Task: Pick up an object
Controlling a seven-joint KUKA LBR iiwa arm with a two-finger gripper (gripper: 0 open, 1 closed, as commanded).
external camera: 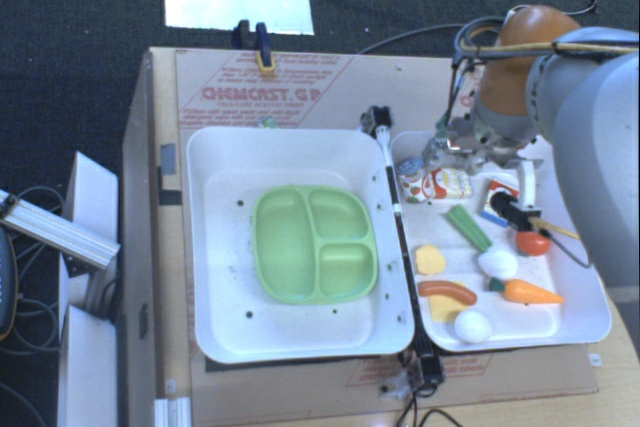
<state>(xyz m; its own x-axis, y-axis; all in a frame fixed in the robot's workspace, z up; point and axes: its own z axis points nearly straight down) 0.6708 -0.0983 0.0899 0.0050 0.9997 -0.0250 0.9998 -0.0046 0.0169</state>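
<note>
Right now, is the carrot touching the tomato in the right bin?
Apart. The camera view shows bare white bin floor between the carrot and the tomato, which lies above it.

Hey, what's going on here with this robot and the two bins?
The arm reaches in from the right, its gripper low over the far end of the right bin, by a red-and-white packet. That bin also has toy food: a carrot, tomato, sausage and egg. The left bin holds a green tray. Nothing looks lifted yet.
</note>
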